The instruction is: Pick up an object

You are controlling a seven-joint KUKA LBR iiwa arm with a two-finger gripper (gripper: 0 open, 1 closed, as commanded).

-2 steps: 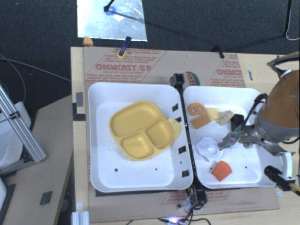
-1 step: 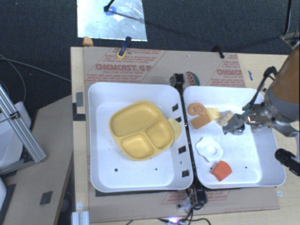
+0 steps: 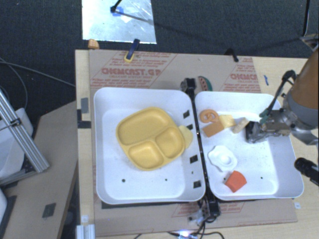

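Now tool (image 3: 250,133) hovers over right bin (image 3: 284,178)

Bright even overhead light, glare seen on the shiny silver sheet (image 3: 119,14), soft shadows, slight overall blur.

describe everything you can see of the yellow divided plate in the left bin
The yellow divided plate looks like matte plastic, rounded in outline, with a raised rim and three compartments: one large across the upper part and two smaller below. It lies flat and right side up, turned at an angle, near the middle of the left bin. Nothing sits in its compartments. A small pale yellow piece lies against its right edge, partly under the rim.
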